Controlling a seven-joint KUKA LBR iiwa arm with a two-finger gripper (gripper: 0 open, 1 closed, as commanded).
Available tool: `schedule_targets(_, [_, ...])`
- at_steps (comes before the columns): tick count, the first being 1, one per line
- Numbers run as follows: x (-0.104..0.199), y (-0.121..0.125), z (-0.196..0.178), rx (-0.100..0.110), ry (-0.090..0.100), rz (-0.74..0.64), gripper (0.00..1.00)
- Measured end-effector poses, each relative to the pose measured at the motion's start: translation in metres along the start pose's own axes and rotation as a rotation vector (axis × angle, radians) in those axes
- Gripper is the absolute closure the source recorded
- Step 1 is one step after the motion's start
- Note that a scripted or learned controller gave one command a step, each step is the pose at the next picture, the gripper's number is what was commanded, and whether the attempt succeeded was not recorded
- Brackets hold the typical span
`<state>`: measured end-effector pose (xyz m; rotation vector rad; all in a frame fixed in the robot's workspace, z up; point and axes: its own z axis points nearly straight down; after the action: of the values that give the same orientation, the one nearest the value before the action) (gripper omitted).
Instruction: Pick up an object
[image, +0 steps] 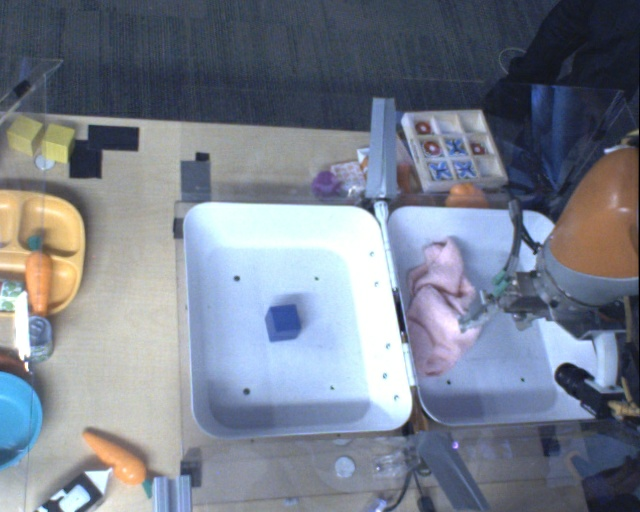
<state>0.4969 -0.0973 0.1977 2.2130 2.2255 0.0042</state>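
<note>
Pink cloth lies in the right bin, the arm's tool touching its edge; grip state unclear.

My arm, seen from above: a broad, rounded orange band forms my most conspicuous part, a smooth dome with a soft highlight. Beneath it sits my grey wrist housing, paler along its curved lower rim. My gripper is a cluster of small metal parts, grey and silver, with thin linkages and a slender finger tapering to a point. A thin dark cable loops up from the gripper body. A white fitting and a glossy black rounded part lie below my wrist.
</note>
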Motion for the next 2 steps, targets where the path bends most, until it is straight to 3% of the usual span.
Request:
schedule_targets(1, [-0.003, 0.069, 0.102, -0.017, -0.002, -0.067, 0.0])
schedule_targets(2, [0.005, 0.094, 0.104, -0.016, -0.005, -0.319, 0.0])
